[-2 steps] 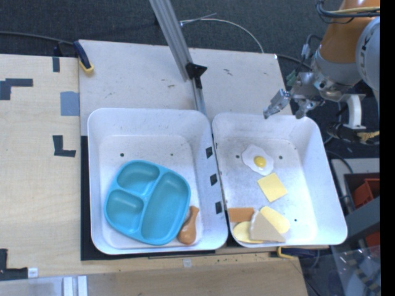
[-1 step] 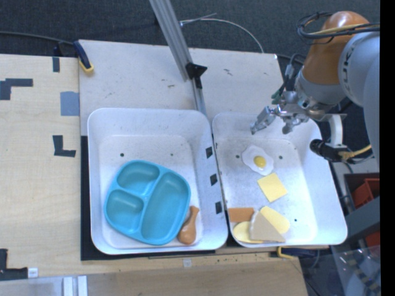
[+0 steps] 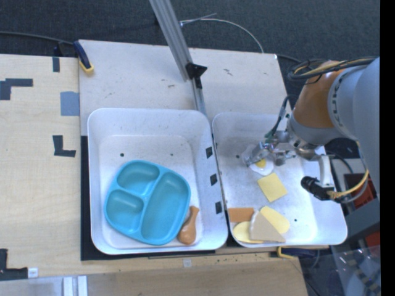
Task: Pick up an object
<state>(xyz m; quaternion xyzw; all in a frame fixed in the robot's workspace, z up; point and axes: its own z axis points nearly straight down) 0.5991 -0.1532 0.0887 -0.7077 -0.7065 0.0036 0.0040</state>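
Over the right bin [image 3: 321, 227], the tool [image 3: 264, 157] hides a small yellow piece [image 3: 261, 164]; grip unclear.

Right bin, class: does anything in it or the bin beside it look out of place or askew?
Nothing looks spilled or damaged. Mildly odd: the toy food pieces pile against the right bin's near rim, overlapping, and a brown drumstick-like piece in the left bin leans on the blue divided plate.

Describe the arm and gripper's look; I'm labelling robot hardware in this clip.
The arm is bulky grey with a rounded orange band above the wrist. Thin cables loop over it. The gripper is small, metallic grey, with black fittings beside it.
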